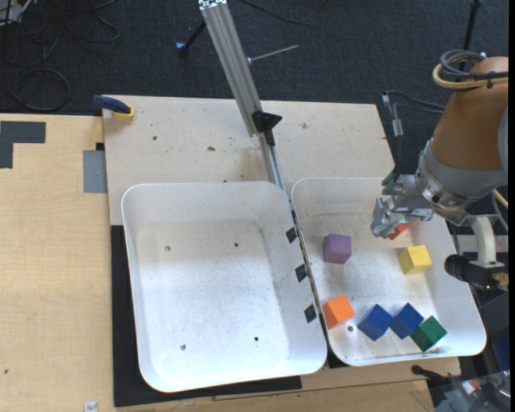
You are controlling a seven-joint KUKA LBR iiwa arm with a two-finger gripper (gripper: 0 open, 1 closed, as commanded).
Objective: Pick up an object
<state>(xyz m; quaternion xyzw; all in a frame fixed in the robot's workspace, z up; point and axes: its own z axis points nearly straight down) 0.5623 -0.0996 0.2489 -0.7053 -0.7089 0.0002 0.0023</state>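
Kid: Camera view, left to right: purple block [336, 248], orange block [338, 311], two blue blocks [390, 321], then a yellow block [415, 258], all in the right bin [463, 347].

Friend: Is the claw [392, 221] holding one?

Kid: Can't tell. Something red-orange sits at its tip. It hangs just left of yellow. Next, I think, it must lift.

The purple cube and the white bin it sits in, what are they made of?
The small purple cube looks like painted wood or foam: flat, dull colour, no shine. The shallow white bin looks like moulded plastic: smooth, with rounded corners and a thin rim.
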